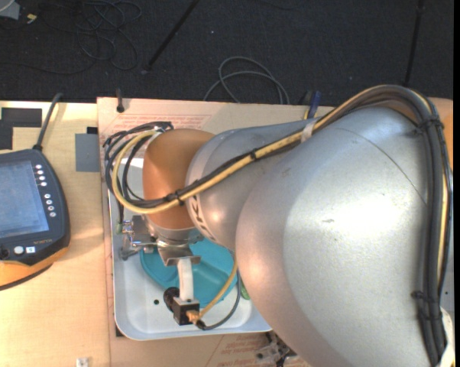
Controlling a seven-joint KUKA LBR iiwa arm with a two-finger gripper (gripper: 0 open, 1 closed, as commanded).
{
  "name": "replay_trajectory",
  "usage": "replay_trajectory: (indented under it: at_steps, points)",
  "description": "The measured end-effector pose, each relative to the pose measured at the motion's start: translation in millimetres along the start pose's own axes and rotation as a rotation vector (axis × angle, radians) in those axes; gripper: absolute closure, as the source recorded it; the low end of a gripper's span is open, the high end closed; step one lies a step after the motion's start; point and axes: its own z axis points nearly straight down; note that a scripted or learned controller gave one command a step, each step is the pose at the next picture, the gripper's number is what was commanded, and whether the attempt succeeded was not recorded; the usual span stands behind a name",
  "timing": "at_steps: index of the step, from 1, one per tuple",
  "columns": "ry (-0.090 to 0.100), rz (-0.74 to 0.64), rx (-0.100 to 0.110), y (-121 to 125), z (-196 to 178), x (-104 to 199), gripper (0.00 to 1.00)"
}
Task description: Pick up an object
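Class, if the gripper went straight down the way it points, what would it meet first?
Probably the teal object in the white bin, directly beneath the gripper; depth is unclear.

Left of frame: grey handheld control tablet with blue-grey screen (pixel 16 205) on pale wooden bench (pixel 85 228). Top: thin black cables (pixel 249 58) across dark floor (pixel 345 29).

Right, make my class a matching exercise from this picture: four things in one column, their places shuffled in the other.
Things: 1 teal object; 2 white bin; 3 handheld screen unit; 4 orange band.
Places: A on the bench, far left; B in the bin, under the arm; C around the arm; D on the brown sheet.
Pairs: 1-B; 2-D; 3-A; 4-C.
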Motion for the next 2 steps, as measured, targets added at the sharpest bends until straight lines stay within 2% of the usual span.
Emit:
replay_trajectory:
  at_steps: [1,2]
  points:
    - [0.001,-0.005,-0.006,92,-68,1,0.0]
    - [0.001,-0.006,0.008,10,-126,2,0.0]
